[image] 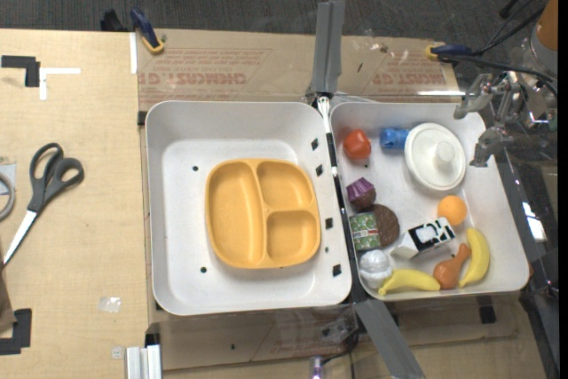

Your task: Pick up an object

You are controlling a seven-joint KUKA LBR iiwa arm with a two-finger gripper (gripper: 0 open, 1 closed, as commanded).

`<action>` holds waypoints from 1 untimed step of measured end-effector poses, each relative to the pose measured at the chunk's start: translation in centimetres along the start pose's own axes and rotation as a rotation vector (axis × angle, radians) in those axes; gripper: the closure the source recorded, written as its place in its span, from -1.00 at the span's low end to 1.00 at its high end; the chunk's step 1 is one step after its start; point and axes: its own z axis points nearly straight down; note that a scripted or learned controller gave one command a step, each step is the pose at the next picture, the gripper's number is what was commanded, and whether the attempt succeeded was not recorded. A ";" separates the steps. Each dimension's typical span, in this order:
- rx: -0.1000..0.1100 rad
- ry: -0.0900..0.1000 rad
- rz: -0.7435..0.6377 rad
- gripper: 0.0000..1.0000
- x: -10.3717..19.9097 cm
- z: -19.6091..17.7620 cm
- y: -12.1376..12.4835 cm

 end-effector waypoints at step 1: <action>0.001 -0.003 0.218 -1.00 4.5 14.2 1.0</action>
